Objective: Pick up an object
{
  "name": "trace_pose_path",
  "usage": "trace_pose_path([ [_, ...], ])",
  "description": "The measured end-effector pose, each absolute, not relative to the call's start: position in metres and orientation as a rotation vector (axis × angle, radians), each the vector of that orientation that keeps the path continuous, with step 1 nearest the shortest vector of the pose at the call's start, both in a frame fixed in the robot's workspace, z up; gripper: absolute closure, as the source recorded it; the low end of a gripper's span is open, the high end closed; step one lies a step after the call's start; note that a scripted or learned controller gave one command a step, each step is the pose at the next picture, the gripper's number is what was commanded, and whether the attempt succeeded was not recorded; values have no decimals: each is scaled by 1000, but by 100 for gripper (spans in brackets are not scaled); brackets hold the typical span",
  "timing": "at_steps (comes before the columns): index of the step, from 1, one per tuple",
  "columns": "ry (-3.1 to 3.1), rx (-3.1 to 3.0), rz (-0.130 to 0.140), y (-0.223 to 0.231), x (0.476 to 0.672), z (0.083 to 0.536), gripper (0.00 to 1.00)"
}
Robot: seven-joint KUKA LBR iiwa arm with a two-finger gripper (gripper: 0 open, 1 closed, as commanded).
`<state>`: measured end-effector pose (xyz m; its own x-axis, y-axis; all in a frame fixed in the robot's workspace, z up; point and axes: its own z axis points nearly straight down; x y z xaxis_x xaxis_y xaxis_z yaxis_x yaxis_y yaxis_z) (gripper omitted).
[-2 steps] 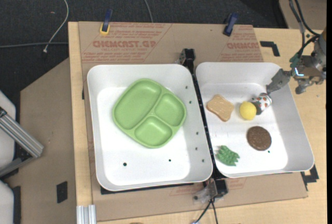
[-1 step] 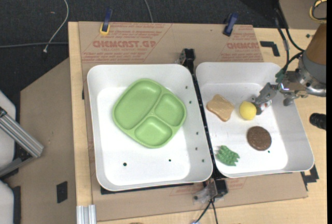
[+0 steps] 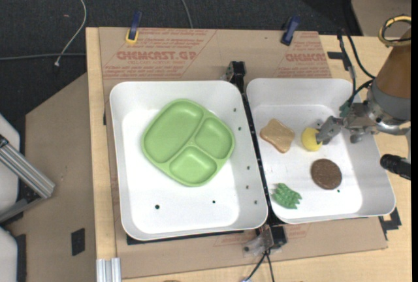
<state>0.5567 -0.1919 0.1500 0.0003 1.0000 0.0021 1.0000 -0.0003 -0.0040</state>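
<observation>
1. Yellow ball (image 3: 310, 139): right bin (image 3: 366, 203), centre, touching the end effector (image 3: 322, 135).
2. End effector: grip state cannot be told.
3. Toast (image 3: 277, 135), brown disc (image 3: 325, 173), green piece (image 3: 286, 196): same bin.
4. Green tray (image 3: 188, 141): left bin (image 3: 130, 209).

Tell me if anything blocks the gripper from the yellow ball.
Nothing visible does. The gripper sits right beside the yellow ball in the right bin; the toast and brown disc lie off to the sides.
</observation>
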Motion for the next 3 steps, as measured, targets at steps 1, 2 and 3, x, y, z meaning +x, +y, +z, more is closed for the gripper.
trace_pose_path([
  [1, -2216, -2216, 4, -191, 556, 86, 0],
  [2, -2221, -2222, -2, -192, 558, 102, 100],
  [3, -2228, -2224, -5, -189, 570, 157, 100],
])
